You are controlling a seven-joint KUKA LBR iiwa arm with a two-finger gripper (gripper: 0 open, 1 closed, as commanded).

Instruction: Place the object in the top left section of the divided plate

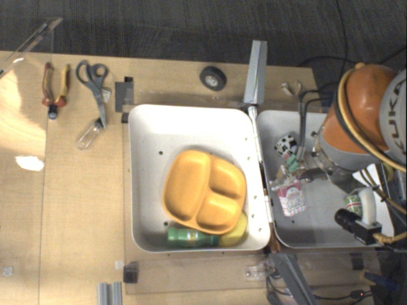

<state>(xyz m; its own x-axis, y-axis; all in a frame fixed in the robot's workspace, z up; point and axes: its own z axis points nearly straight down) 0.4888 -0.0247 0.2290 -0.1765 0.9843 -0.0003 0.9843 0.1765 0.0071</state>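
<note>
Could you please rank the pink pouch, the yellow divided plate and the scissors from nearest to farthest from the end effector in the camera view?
From the end effector:
1. Pink pouch, right bin, just below it.
2. Yellow divided plate, left bin.
3. Scissors, bench's far left.

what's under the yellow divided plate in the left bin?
A green bottle lying on its side and a yellow object poke out from under the divided plate at its lower edge. The plate covers their upper parts and whatever else lies beneath it in the left bin.
</note>
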